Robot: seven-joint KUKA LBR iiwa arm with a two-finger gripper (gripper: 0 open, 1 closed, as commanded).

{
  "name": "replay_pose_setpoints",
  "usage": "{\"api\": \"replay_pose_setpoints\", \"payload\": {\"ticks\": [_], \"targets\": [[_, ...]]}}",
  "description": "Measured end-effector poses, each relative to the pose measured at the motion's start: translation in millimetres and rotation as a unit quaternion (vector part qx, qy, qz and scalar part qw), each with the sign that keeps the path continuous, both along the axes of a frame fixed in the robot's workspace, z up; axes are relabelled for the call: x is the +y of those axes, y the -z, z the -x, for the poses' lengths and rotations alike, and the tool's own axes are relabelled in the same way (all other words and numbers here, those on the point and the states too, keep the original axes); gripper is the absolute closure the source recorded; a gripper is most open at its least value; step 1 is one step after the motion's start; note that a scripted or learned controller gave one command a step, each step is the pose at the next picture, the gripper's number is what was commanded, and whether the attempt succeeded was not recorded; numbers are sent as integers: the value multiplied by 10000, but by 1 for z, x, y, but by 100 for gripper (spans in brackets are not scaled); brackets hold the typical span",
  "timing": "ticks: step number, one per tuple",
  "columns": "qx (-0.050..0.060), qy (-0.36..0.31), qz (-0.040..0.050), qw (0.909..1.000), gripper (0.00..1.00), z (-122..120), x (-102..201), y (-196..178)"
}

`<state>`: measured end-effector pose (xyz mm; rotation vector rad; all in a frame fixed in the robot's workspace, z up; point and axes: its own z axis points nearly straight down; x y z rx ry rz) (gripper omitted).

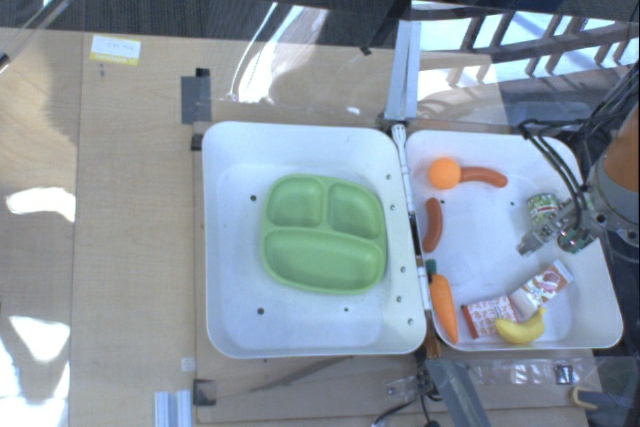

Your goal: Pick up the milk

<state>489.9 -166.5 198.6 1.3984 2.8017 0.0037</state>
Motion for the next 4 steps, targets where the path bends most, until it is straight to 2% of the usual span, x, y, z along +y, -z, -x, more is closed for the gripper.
{"api": "replay_pose_setpoints", "payload": {"ticks": [1,2,3,4], "targets": [[-4,384,-1,9993,100,0,15,-22],[-4,892,-5,9960,100,0,14,-48],[17,3351,-32,9422,100,1,29,-17],[30,3726,-31,9280,100,2,-20,70]]}}
